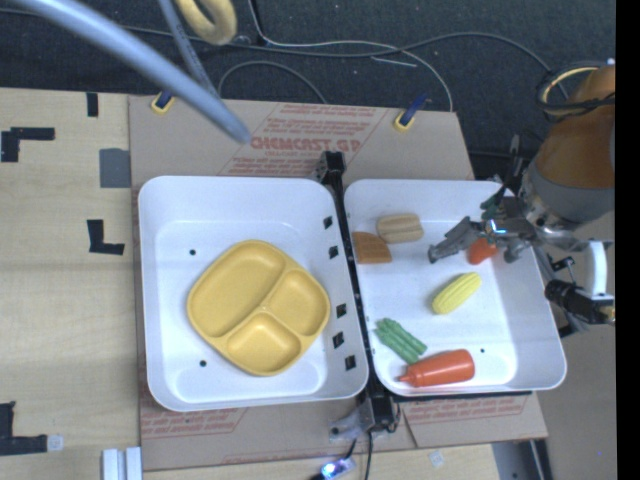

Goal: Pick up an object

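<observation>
We see the pincer (478,244) over the right bin (520,363), one dark finger stretched left; a small red-orange piece (482,252) sits at its tip, but we cannot tell whether it is gripped. Just below the pincer lies a yellow corn cob (456,293), tilted. Farther below lie green beans (400,339) and a red-orange carrot (438,368). To its left rest two bread pieces (398,228).

gripper (462,240) over right bin (535,363), above corn (456,293).
</observation>
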Action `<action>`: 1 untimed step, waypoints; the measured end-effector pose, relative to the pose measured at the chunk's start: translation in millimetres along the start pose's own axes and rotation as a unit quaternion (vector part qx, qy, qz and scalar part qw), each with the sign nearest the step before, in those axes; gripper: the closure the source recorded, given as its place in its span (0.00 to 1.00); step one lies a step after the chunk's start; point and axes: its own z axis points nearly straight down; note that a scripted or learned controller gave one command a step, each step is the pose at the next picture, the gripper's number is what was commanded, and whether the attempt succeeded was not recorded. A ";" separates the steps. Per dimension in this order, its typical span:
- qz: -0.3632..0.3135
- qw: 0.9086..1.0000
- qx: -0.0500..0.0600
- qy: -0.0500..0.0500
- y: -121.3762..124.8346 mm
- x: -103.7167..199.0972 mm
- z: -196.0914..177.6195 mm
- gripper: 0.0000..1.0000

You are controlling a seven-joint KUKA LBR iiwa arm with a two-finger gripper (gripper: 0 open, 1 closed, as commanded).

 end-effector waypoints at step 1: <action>0.000 1.000 0.000 0.000 4.6 9.6 54.7 0.00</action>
